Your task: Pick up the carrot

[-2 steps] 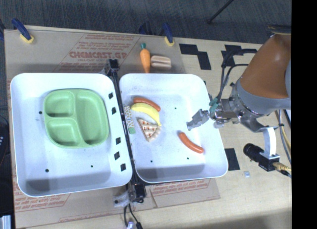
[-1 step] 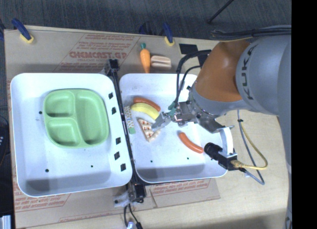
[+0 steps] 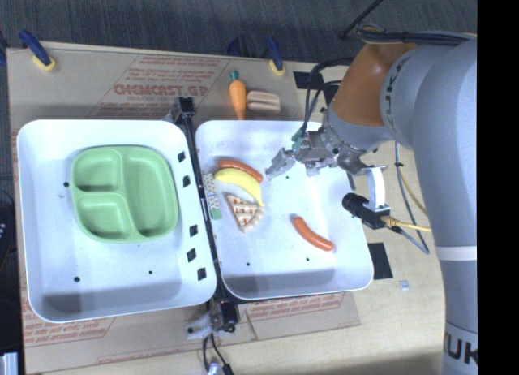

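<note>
In the camera view the carrot (image 3: 237, 97) lies at upper centre, outside the right bin (image 3: 340, 264), on the cardboard just beyond its far rim beside a wafer (image 3: 263, 102). The gripper (image 3: 285, 160) hangs inside that bin, apparently empty, though I cannot tell how wide it stands. Risk: it descends here, grabbing the banana (image 3: 241, 183) or sausage (image 3: 312, 233) instead, or clips the rim reaching out.

My arm (image 3: 434, 114) is grey with an orange band (image 3: 362, 85) above the wrist; black and yellow cables (image 3: 405, 203) run alongside, and "KU" lettering (image 3: 458, 349) marks the casing.
</note>
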`<state>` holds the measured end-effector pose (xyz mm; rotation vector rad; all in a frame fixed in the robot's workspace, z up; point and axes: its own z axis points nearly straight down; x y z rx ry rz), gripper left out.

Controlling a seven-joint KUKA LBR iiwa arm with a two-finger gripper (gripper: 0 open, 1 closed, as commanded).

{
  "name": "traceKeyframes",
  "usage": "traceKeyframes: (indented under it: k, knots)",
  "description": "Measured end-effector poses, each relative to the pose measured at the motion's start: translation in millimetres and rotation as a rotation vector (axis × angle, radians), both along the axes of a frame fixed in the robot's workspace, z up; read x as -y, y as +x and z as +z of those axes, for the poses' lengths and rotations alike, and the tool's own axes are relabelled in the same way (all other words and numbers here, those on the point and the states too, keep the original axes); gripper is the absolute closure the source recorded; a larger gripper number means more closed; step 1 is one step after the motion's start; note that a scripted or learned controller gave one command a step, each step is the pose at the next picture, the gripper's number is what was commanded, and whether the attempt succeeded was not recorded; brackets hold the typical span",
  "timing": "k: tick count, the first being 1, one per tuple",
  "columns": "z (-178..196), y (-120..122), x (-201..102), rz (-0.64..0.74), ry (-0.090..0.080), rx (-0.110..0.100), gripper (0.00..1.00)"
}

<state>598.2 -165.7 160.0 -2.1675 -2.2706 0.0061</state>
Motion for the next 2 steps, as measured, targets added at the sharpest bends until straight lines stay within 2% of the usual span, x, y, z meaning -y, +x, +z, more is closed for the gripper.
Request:
traceKeyframes:
  k: [1,2]
  knots:
    - [-62.7,29.6,-37.6,-0.255,-0.002,0.013,0.00]
    - [-53.1,29.8,-39.1,-0.250,0.000,0.010,1.00]
